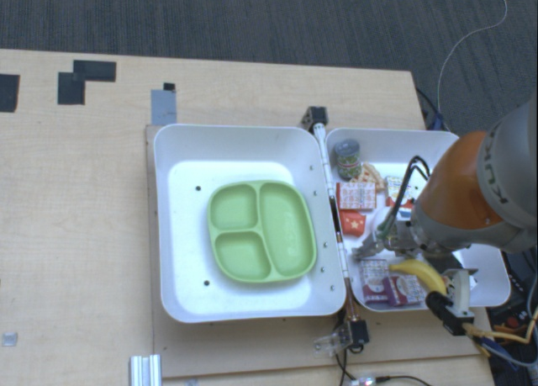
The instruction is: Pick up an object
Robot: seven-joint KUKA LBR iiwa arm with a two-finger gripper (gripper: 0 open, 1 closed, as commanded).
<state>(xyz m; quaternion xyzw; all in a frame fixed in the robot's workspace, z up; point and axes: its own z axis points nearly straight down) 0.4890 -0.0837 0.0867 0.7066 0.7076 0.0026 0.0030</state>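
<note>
Grey ribbed carpet lay beyond the far edge of a pale wooden bench (76,208), which bore a few dark tape patches near its back left corner. Two shallow white bins sat side by side on the bench. The left bin (181,292) held a light green divided plate (262,231) with three compartments, lying flat near the bin's middle with nothing in its sections.

The right bin (496,288) held a crowd of small things. Toward its far left corner stood a small jar (346,157) with a grey lid. Just in front of the jar lay a pink-and-white packet (356,197), and in front of that a red packet (354,223) close to the wall shared with the left bin. A yellow banana (418,272) lay in the near half of the bin, and just beside it, toward the near wall, lay a purple-and-white packet (393,290).

The arm (496,178) reached in from the right, its orange band sitting over the middle of the right bin and hiding much of the bin's floor. The gripper (380,245) hung low over the clutter, between the red packet and the banana, very near both. Whether its jaws were parted or closed could not be told from this angle, and nothing could be seen caught between them. A black cable looped from the arm over the bin's far side.
</note>
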